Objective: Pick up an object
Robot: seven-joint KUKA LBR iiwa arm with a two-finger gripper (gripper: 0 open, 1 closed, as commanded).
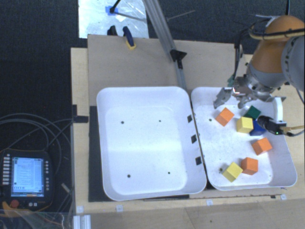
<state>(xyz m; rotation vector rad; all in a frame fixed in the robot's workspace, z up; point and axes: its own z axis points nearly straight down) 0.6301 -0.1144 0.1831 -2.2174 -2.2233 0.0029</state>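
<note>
The right bin (281, 173) serves as the anchor here: it sits just beside the left bin (107, 175), their long sides nearly touching, with small black clips along the seam. Inside the right bin lie the blocks. An orange cube (225, 116) rests toward the bin's far left part, a yellow cube (244, 124) sits close to its right, and a dark green block (252, 112) lies just beyond the yellow one, toward the bin's far edge. A blue piece (259, 128) shows just right of the yellow cube, partly hidden by a black part of the arm's tooling. Nearer the bin's front, a second orange block (261, 146) lies right of centre, a third orange cube (249, 165) sits near the front wall, and a second yellow cube (233, 171) is touching or almost touching its left side. The gripper (233, 97) hangs over the far part of the right bin, above and slightly behind the first orange cube, with the grey arm and its orange band (276, 35) rising behind it. Its fingers (221, 99) are spread apart with nothing between them.
</note>
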